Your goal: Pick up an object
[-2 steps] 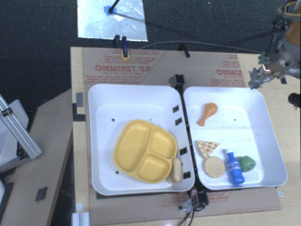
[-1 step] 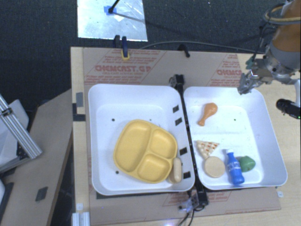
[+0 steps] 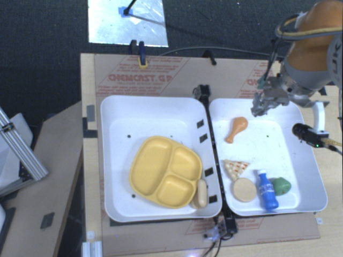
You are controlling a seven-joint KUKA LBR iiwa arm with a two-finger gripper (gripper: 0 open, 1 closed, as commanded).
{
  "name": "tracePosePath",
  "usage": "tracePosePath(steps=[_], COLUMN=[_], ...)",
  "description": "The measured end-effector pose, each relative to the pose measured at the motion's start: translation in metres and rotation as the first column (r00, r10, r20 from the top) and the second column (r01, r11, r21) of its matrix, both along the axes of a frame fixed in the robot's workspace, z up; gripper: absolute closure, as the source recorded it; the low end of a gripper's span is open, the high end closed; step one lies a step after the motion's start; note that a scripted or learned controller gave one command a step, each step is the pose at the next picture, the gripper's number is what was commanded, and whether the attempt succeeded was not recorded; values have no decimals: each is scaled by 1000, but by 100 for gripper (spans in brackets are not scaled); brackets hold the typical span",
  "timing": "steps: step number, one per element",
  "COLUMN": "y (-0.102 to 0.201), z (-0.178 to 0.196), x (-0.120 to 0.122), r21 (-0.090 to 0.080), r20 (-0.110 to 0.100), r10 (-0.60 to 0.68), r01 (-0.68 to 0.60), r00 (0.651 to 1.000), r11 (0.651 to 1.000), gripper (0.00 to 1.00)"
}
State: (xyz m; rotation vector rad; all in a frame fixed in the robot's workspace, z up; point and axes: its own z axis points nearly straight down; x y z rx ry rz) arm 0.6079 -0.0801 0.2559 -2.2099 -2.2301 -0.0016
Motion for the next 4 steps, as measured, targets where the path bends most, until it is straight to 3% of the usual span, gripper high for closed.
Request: tracePosePath(steps=[2,4], y=[93,191], z=[-8,-27], x=[-26,-80], r21=[0,0], r20=[1,-1], r10=[1,0], r01=[-1,0], r00=[1000,1000], r11=[1000,1000], gripper=[100,100])
